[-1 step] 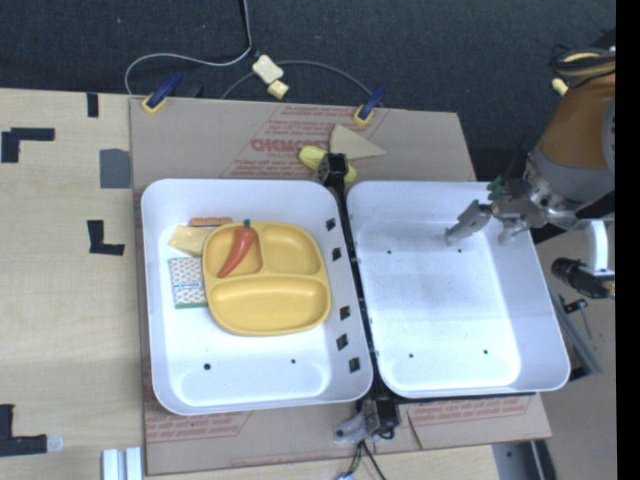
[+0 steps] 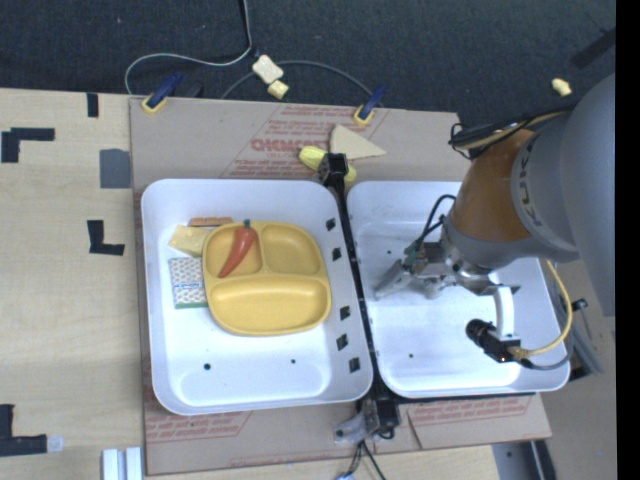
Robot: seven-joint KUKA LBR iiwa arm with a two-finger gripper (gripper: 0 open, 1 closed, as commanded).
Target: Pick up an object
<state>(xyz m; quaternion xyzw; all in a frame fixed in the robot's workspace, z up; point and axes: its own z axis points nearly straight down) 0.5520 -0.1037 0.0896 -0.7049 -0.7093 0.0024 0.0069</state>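
The tool (image 2: 392,280) sits low inside the right shallow white bin (image 2: 450,373), fingers spread apart, gripping nothing. The yellow divided plastic plate (image 2: 275,293) lies in the left bin.

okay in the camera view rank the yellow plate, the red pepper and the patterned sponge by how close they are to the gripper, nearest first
From the gripper in the right bin:
1. Yellow plate, left bin, its right rim nearest.
2. Red pepper, on the plate's upper left compartment.
3. Patterned sponge, beside the plate's left edge.
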